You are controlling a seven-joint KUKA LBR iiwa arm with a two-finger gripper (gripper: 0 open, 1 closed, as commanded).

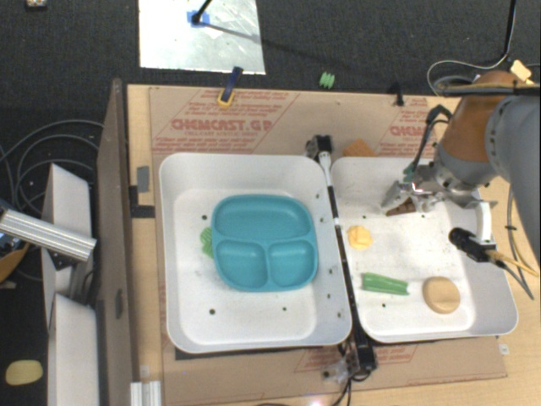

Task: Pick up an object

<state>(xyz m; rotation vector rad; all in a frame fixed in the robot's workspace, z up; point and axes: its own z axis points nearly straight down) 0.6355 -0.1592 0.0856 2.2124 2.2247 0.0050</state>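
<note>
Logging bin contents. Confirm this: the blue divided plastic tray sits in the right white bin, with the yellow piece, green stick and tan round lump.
Wrong bin: the camera view shows the blue divided plastic tray in the left white bin. The yellow piece, green stick and tan round lump lie in the right white bin.

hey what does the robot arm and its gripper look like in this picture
The arm is bulky, rounded and grey, with an orange band above the wrist. Thin cables loop near it. The gripper is small, metallic grey with dark brownish parts. A black and white fitting hangs below the wrist.
</note>
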